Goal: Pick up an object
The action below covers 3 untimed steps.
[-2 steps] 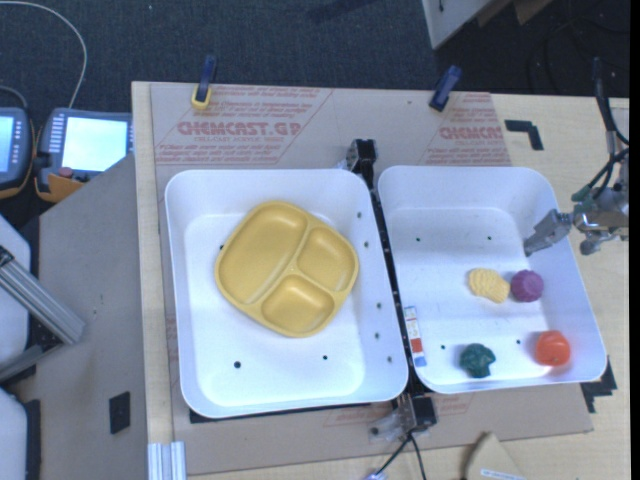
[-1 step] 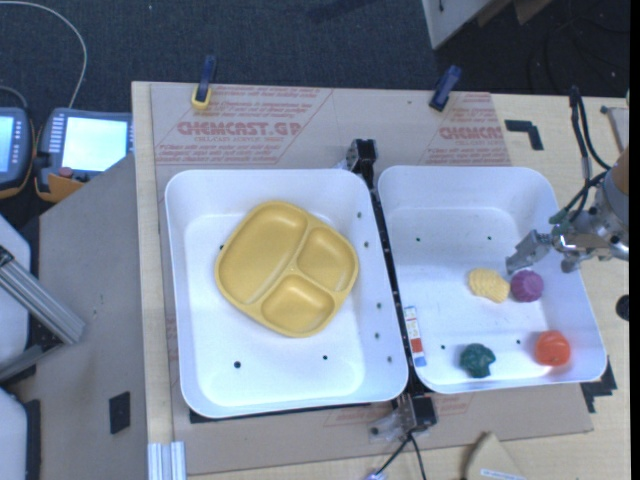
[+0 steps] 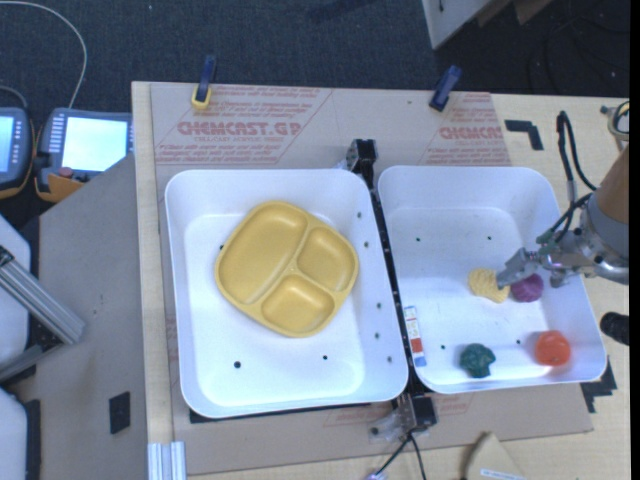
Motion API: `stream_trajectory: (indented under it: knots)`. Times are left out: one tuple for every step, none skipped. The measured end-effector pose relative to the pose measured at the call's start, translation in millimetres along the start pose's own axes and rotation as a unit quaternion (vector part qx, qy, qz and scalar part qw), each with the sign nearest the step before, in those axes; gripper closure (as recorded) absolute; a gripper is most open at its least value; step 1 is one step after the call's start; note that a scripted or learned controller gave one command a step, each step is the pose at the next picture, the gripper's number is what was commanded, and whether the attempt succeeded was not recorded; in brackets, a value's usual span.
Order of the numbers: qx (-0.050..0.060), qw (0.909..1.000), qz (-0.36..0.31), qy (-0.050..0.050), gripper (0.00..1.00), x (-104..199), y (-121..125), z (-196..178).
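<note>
The left bin (image 3: 190, 298) holds a yellow plate (image 3: 287, 267) with three compartments, lying flat a little above the bin's centre. White floor shows all round it, widest along the near wall and in the near-left corner.

The right bin (image 3: 450, 203) sits just beside it, the two rims meeting along a dark seam. Its far half is bare white floor; everything in it is gathered toward the near-right. A green lump (image 3: 477, 359) lies near the near wall, with open floor to its left. Further right, a pale yellow piece (image 3: 488, 285) sits mid-bin, and a purple ball (image 3: 527, 289) lies just to its right, the two close or touching. An orange ball (image 3: 552, 348) rests in the near-right corner, close to the rim and apart from the green lump.

The arm (image 3: 612, 208) comes in over the right bin's right wall, angled down and leftward. The gripper (image 3: 522, 268) hangs low at the yellow piece and the purple ball. Its fingers look slightly spread, one tip toward the yellow piece, though the view is too small here to be sure; nothing is clearly pinched between them.
</note>
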State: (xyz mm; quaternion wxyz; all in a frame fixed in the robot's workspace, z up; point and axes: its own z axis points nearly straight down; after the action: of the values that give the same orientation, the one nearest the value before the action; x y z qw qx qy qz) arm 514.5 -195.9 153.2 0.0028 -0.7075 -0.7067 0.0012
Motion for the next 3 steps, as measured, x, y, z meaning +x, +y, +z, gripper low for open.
stream_trajectory:
  knots:
    - [0.000, 1.0000, 0.000, 0.000, 0.00, -8, -3, 60]
    - [-0.003, 1.0000, 0.000, -0.002, 1.00, -8, -2, 46]
    - [-0.006, 1.0000, -0.001, -0.002, 1.00, -8, 6, -15]
